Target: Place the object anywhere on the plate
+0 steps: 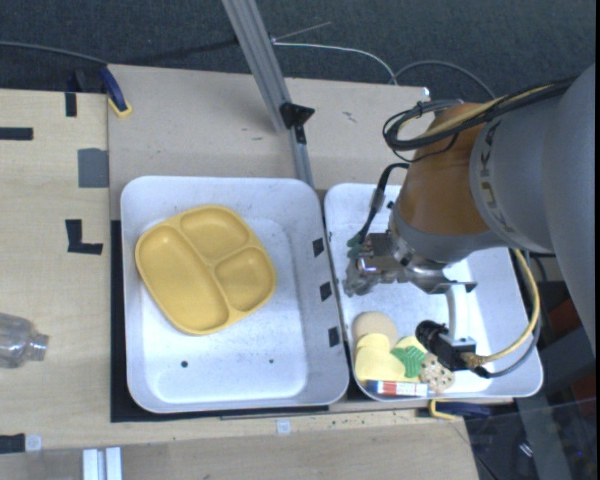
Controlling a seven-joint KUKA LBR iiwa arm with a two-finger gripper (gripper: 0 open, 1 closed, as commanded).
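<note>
While the yellow plate (206,267) in the left bin (140,368) waits bare, the gripper (363,265) hangs over the right bin's (510,368) toys (392,356), nothing moved yet.

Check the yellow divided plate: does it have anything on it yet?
Empty. The yellow plate lies in the left bin with all three compartments bare; the small objects sit in the right bin.

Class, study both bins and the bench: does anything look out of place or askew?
A clear plastic bottle lies on its side at the bench's left edge, outside the bins. The yellow plate sits skewed in the left bin.
</note>
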